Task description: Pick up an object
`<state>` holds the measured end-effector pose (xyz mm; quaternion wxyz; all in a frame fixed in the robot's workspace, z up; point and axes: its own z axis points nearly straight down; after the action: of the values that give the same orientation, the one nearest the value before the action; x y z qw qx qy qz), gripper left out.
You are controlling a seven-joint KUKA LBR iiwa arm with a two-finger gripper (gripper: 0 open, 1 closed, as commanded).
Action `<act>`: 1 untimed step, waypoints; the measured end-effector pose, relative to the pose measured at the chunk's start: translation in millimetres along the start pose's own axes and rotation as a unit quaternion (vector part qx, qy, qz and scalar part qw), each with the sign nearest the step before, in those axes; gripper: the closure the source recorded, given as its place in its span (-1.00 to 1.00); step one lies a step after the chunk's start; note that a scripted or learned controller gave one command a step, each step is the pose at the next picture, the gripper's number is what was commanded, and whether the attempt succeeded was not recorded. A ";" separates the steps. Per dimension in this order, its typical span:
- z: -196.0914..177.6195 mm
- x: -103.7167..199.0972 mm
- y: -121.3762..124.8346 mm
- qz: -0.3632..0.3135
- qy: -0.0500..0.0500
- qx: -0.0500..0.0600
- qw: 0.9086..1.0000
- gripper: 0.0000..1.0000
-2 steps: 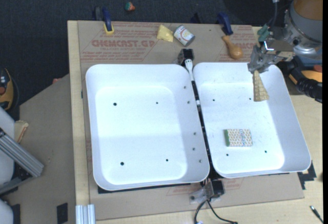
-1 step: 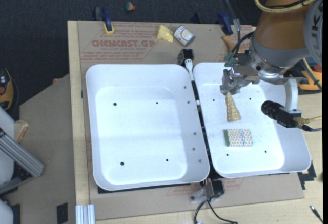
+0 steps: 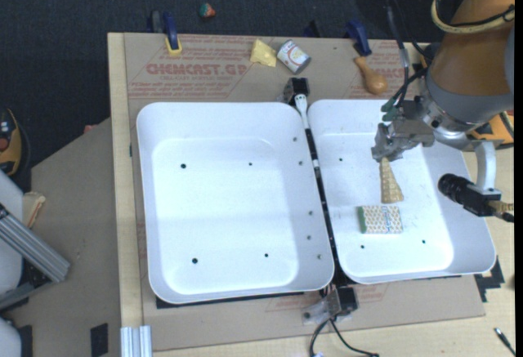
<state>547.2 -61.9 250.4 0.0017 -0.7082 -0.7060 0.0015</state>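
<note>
Gripper (image 3: pixel 394 145) low in right bin (image 3: pixel 458 265), over top end of tan wedge-shaped object (image 3: pixel 390 182) | finger state: cannot tell | 2nd item, patterned packet (image 3: pixel 382 220), just below wedge | risk: off-centre end grasp, wedge pivots out or gets nudged onto packet

The counter (image 3: pixel 204 73) is a brown board with red lettering. Two white bins sit side by side on it, the left bin (image 3: pixel 163 208) at nine o'clock and the right bin (image 3: pixel 458 253) at three. At twelve o'clock lie a yellow wedge (image 3: pixel 263 54), a small white box (image 3: pixel 293 56) and an orange-brown piece (image 3: pixel 372 76).
</note>
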 end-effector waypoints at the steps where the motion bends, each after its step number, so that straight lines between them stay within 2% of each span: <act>1: 37.1 25.6 -51.8 -0.001 0.001 0.002 1.000 1.00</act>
<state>495.4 -36.1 213.5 0.0041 -0.7074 -0.7068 0.0021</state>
